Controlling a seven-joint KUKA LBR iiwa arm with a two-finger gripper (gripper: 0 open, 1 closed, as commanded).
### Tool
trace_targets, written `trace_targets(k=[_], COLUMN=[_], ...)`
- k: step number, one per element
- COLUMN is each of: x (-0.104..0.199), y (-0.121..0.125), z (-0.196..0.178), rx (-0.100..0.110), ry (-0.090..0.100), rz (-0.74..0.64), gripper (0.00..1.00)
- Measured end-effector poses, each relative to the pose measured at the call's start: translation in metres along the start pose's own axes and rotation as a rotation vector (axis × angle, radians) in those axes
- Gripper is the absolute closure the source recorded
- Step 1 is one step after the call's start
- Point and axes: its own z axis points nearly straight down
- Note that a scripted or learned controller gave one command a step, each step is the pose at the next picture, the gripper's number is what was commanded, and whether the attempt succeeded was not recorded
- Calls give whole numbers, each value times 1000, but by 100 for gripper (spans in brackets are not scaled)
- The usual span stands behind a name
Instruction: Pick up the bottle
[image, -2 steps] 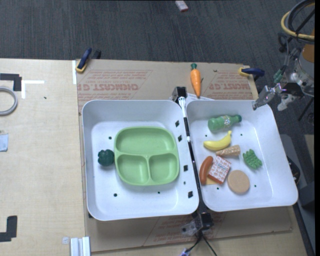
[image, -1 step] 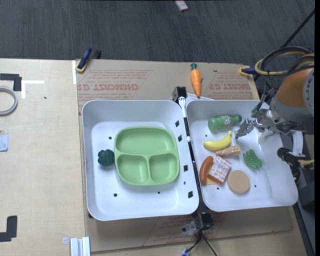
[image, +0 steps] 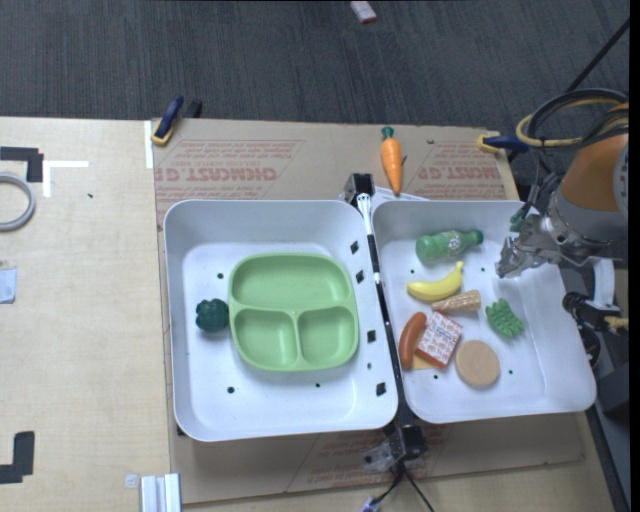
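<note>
The green bottle (image: 448, 243) lies on its side near the back of the right bin (image: 560, 395), its cap end pointing right. My gripper (image: 508, 262) hangs over the right bin's back right part, a short way right of the bottle and slightly nearer the front. It is apart from the bottle, and nothing shows in its grasp. The grey arm with its orange band (image: 595, 175) reaches in from the right.
The right bin also holds a banana (image: 437, 286), a wafer-like piece (image: 457, 302), a green leafy toy (image: 505, 319), a red sausage (image: 410, 338), a patterned packet (image: 439, 338) and a tan disc (image: 479, 363). The left bin holds a green divided plate (image: 294, 312) and a dark green lump (image: 211, 315). A carrot (image: 390, 158) lies behind the bins.
</note>
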Motion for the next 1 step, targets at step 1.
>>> trace_targets(k=[1], x=[22], y=[-68], z=[-152], rx=[0], ry=[-2], rz=[-54], gripper=[100])
